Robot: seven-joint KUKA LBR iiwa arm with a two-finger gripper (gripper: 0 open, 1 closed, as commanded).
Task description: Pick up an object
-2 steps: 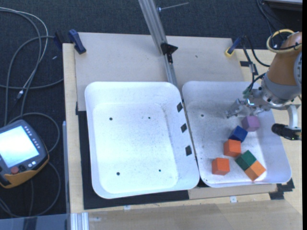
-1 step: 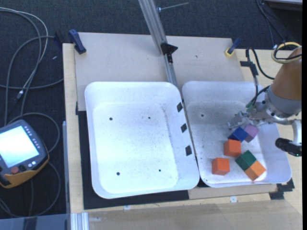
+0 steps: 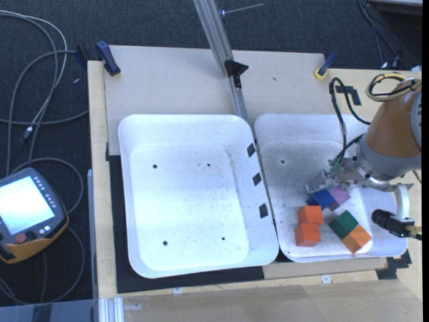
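Several small blocks lie in the right bin (image 3: 288, 146) near its front right corner. A blue block (image 3: 322, 198) and a pale purple block (image 3: 340, 196) sit side by side. In front of them lie two orange blocks (image 3: 309, 224), a green block (image 3: 346, 223) and another orange block (image 3: 358, 237). My gripper (image 3: 326, 182) reaches in from the right, low over the bin, directly behind and above the blue and purple blocks. The arm's wrist (image 3: 389, 146) covers the bin's right side.
The left bin (image 3: 181, 193) stands beside the right one, with black clips on the shared wall. A slanted metal pole (image 3: 218, 39) rises behind the bins. A black cable (image 3: 342, 113) loops near the wrist. A teach pendant (image 3: 27, 210) lies far left.
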